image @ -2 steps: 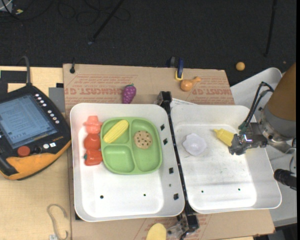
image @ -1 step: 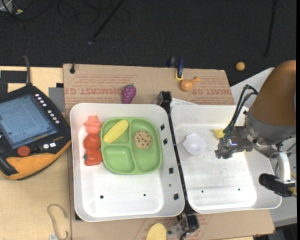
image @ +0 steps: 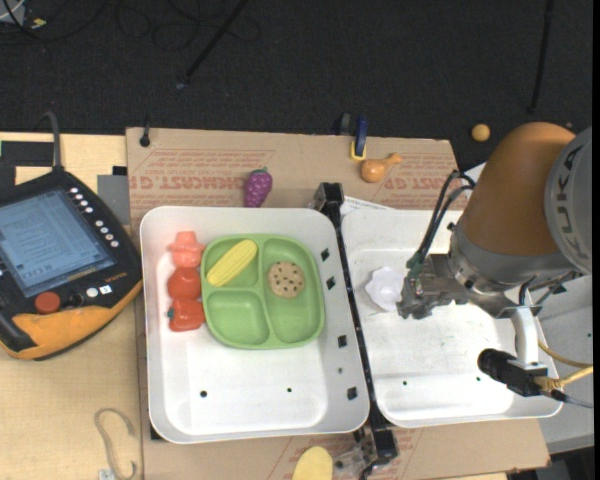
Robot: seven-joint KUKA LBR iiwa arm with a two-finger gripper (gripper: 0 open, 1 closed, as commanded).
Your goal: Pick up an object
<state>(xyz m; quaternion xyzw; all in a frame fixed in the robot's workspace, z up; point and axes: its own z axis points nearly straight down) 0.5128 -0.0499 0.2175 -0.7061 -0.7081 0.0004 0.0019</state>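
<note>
Camera view puts the gripper (image: 412, 306) low in the right bin (image: 450, 388); whether it is parted or closed cannot be told. A white crumpled object (image: 383, 288) lies just beside it, leftward. The arm (image: 525, 203) bears "KUKA" lettering. Cardboard (image: 210, 173) behind the bins carries reversed red print, unreadable.

Bench (image: 60, 408) — cardboard sheet (image: 210, 163), teach pendant (image: 50, 258) on it.

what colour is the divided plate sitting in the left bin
Light green: the three-compartment plastic plate, seen best in the camera view.
</note>
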